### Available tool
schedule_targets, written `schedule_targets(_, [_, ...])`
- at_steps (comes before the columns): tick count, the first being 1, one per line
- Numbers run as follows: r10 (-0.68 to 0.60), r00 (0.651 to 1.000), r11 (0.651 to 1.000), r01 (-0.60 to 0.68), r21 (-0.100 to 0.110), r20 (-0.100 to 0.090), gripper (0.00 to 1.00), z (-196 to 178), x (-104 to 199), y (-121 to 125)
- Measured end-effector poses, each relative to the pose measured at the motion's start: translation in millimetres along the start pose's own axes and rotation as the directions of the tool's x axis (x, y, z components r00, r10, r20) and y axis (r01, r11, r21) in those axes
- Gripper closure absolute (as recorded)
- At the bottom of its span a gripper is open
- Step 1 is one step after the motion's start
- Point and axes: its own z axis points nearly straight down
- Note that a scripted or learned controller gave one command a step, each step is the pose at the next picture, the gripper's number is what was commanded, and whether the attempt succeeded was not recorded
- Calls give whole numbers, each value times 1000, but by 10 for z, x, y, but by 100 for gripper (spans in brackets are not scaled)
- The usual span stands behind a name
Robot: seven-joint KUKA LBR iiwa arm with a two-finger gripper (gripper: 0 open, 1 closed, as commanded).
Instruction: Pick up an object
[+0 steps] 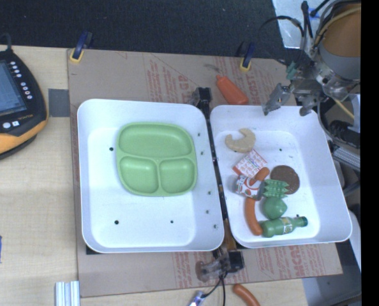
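Observation:
My gripper [288,103] hangs over the back edge of the right bin [317,132], its two dark fingers [270,102] spread apart with nothing between them. Below it in that bin lie a tan curved biscuit-like piece [240,140], a red-and-white packet [249,164], a brown round disc [286,178], an orange sausage [251,217], a green ridged toy [274,197] and a green bottle [283,225]. All of these rest on the bin floor, well in front of the gripper.
The left bin [100,171] holds a green divided plate [156,158]. An orange carrot-like object [230,90] lies on the cardboard behind the bins. A teach pendant [11,104] sits at far left. Clamps [81,45] hold the cardboard's back edge.

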Motion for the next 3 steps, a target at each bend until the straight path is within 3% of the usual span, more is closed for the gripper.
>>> schedule_targets(1, [-1, 1000, 1000, 1, 3, 0, 0, 1610, 292, 9])
schedule_targets(2, [3, 1000, 1000, -3, -1, 0, 0, 1688, -114, 190])
schedule_targets(3, [0, 1000, 1000, 0, 2, -1, 0, 1690, 29, 189])
